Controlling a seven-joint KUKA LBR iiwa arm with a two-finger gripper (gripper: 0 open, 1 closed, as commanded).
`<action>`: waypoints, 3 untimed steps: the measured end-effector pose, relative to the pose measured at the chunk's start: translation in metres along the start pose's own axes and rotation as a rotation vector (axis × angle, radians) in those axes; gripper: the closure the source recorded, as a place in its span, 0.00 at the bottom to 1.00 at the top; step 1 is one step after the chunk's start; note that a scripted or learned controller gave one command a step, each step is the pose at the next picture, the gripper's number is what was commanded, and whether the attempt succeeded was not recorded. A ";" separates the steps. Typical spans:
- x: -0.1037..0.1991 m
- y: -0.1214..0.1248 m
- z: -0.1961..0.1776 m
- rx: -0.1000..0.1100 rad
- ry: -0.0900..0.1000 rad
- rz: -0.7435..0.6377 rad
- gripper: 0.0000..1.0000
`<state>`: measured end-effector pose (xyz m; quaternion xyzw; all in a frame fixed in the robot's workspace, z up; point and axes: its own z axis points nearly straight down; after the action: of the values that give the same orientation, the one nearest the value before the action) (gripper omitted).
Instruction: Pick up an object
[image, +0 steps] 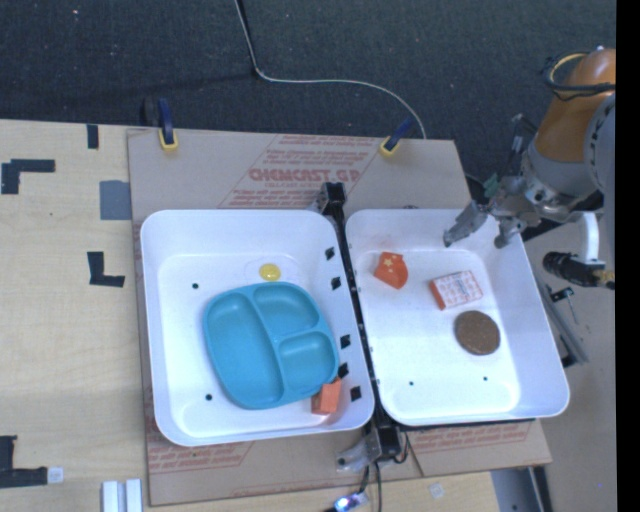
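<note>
The gripper (482, 230) hangs over the far right corner of the right bin (530, 400), its 2 grey fingers (462, 226) spread apart with nothing between them. It sits above bare white floor, up near the bin's back rim. The grey arm with its orange band (590, 70) rises out to the right behind it.

Nearest the open fingers is a small red and white packet (456, 290), lying flat toward the middle of the right bin. Just below it, close but apart, rests a round brown disc (477, 332). Over to the left of the packet, near the divider between the bins, stands a small red block with a yellow mark (391, 269).

In the left bin (160, 240) a blue divided plate (268, 343) with 3 compartments takes up most of the floor, lying at a tilt. A small yellow piece (269, 271) sits just beyond its far edge. An orange block (327, 397) is tucked at the plate's near right corner, touching or nearly so; I cannot tell which.

Both bins rest on a cardboard sheet (290, 170) held by 2 clamps (166, 128) at its far edge, and a white cable (330, 80) trails across the dark floor behind.
</note>
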<state>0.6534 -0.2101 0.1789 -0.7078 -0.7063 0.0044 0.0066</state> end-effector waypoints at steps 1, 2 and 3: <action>0.000 0.003 -0.009 -0.014 -0.003 -0.004 0.00; 0.003 0.012 0.051 -0.009 -0.003 -0.005 0.00; 0.003 0.013 0.096 -0.015 -0.006 -0.005 0.00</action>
<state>0.6647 -0.2064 0.0825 -0.7060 -0.7082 0.0011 -0.0010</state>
